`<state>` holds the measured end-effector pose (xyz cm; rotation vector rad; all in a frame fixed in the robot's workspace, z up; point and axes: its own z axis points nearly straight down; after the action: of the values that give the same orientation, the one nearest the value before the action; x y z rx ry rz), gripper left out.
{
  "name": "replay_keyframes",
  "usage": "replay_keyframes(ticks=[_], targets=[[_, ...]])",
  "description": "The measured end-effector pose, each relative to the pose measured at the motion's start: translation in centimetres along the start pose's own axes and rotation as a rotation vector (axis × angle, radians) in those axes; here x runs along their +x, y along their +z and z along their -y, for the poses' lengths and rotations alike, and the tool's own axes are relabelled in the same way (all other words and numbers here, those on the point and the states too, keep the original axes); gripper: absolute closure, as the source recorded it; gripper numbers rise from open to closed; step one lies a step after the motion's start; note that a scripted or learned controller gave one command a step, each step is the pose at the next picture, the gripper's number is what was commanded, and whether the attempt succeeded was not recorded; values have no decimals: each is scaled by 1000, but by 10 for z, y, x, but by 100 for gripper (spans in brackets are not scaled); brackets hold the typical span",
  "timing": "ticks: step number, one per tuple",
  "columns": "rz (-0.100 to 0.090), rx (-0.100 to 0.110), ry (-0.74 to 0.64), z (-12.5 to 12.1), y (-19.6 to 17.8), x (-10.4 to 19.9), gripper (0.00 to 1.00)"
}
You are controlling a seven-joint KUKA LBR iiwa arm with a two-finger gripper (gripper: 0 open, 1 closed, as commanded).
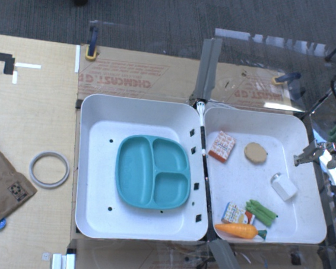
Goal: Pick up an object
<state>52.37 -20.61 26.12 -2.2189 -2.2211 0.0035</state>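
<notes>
- Candidates for the pick all lie in the right bin (307, 175): a small printed box (221, 146), a tan round cookie-like piece (255, 152), a white block (283, 187), a green bean pod toy (261, 212), a second small printed packet (235, 214) and an orange carrot (240, 230).
- Left bin (94, 153) holds a teal divided plate (153, 172), a poor choice for two fingers since it is broad and flat.
- Hand state: I cannot tell; at the right edge of the view there is metal and cabling near the bin's rim, but nothing clear enough to read.
- Easiest target, in my judgement, is the white block or the tan round piece, since each sits apart from its neighbours with bare floor around it.
- Carrot, packet and bean lie close together near the front wall, so a descent there risks nudging a neighbour or striking the rim.
- Best approach is straight down over the chosen piece, closing across its narrower side, then lifting vertically.
</notes>
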Motion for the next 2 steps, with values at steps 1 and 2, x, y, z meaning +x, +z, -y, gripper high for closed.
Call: replay_keyframes(ticks=[1, 2], targets=[[0, -2, -137, 31, 168, 59, 0], [0, -1, 188, 16, 170, 65, 0]])
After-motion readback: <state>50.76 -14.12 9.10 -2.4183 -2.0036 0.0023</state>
